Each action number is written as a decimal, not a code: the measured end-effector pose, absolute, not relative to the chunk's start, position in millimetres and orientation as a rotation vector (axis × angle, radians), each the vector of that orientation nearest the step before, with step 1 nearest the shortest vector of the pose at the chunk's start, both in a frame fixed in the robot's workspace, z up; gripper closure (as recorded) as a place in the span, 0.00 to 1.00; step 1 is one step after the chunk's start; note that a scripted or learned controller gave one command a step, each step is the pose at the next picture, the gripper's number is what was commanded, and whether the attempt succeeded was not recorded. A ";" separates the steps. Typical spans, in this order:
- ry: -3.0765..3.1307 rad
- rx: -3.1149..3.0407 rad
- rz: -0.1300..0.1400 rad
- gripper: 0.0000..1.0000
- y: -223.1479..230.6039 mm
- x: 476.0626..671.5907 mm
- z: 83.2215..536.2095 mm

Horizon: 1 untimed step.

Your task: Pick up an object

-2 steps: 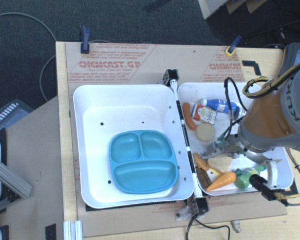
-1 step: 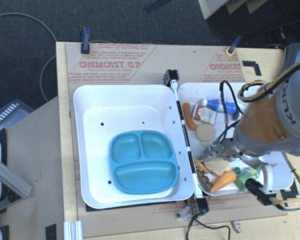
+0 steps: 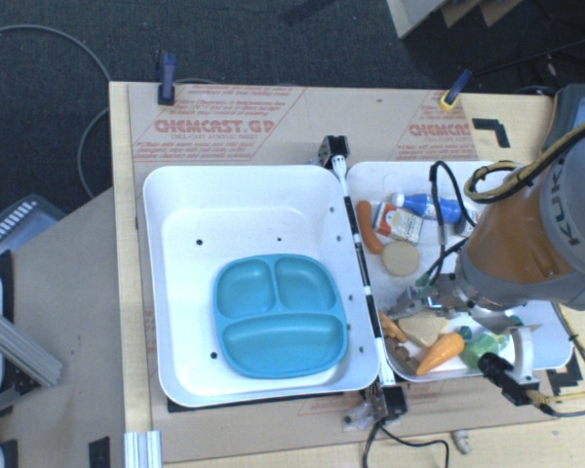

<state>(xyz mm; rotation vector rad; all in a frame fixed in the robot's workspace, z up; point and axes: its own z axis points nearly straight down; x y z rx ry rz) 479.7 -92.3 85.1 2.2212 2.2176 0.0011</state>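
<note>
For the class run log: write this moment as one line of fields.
arm: over right bin | carrot: in right bin, near edge | hot dog: in right bin | blue tray: in left bin

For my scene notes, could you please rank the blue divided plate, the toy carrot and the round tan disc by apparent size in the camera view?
1. blue divided plate, by far the largest
2. toy carrot
3. round tan disc, close to the carrot in extent, so this order is unsure

The grey arm (image 3: 526,232), orange-banded above the wrist, reaches in from the right, angled downward.
</note>
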 end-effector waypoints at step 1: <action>2.221 2.220 0.001 0.00 -110.1 554.9 110.2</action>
